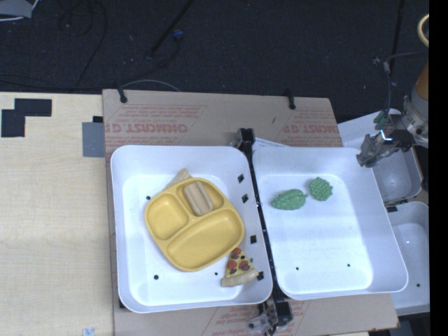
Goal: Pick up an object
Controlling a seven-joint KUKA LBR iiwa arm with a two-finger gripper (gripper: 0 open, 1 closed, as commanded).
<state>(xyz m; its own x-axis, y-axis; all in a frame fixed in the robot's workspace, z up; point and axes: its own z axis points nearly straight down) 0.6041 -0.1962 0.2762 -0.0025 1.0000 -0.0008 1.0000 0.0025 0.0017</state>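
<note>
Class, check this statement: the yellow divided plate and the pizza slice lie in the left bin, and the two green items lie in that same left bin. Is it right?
Not quite. The camera view shows the two green items lying in the right bin, not the left. The rest stands: the yellow divided plate and the pizza slice lie in the left bin.

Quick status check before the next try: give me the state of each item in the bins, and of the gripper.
yellow divided plate: flat in the left bin, upright.
hot dog: lying in the plate's upper right compartment.
pizza slice: flat on the left bin floor, at the plate's lower right edge.
leaf-shaped green piece: lying in the right bin.
round green piece: just right of it.
gripper: above the right bin's upper right corner, holding nothing visible.
</note>
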